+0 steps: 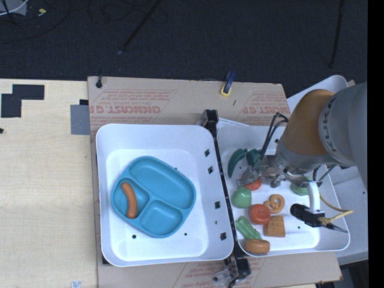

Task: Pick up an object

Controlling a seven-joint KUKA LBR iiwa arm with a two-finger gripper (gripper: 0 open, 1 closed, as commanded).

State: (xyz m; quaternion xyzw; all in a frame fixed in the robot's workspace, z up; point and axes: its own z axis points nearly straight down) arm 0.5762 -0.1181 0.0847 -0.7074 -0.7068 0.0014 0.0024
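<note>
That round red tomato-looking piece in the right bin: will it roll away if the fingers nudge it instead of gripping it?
Probably a little. The red piece looks rounded and smooth, so a glancing touch could roll or slip it. It likely won't go far: the pretzel, orange block and green piece crowd close around it. It looks like a toy, so probably light.

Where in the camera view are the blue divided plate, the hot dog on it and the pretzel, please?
Blue divided plate (171,188): camera view, bare floor of its largest compartment.
Hot dog (129,200): camera view, middle of its length.
Pretzel (275,203): camera view, its centre.
</note>
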